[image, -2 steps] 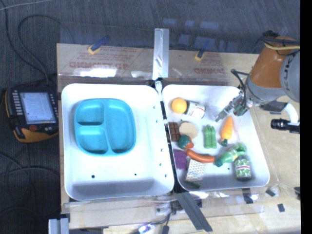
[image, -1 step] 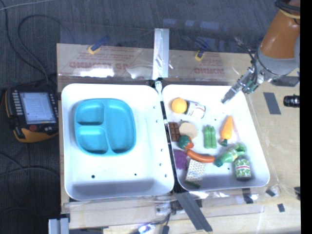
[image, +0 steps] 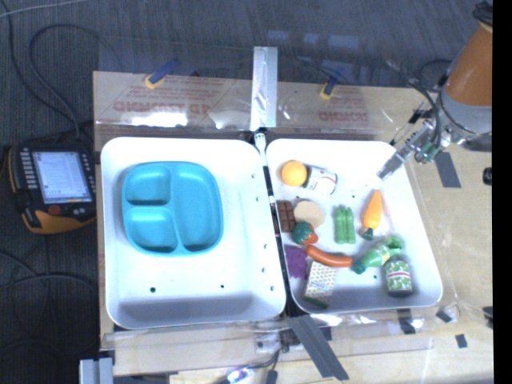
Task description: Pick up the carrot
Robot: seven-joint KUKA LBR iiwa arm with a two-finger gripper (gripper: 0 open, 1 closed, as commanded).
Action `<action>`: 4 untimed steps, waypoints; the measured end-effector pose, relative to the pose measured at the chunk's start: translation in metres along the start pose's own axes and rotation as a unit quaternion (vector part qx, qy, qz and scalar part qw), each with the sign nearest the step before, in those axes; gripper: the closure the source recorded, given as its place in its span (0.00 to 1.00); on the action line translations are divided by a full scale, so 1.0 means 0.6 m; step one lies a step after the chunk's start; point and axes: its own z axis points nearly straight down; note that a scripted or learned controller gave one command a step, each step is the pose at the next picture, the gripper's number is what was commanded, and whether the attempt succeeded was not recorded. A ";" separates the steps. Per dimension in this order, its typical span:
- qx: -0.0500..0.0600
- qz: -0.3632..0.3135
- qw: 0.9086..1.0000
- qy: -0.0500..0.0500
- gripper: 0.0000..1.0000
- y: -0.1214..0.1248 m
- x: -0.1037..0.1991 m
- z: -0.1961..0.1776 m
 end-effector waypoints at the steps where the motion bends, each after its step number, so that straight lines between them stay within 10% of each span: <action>1: 0.000 0.000 1.000 0.000 0.00 0.000 0.000 0.000; 2: 0.001 0.011 1.000 0.000 0.00 -0.021 -0.009 0.173; 3: -0.003 0.034 0.999 -0.006 0.00 -0.015 0.084 0.224; 4: 0.001 0.128 0.992 0.000 0.00 -0.112 0.066 0.120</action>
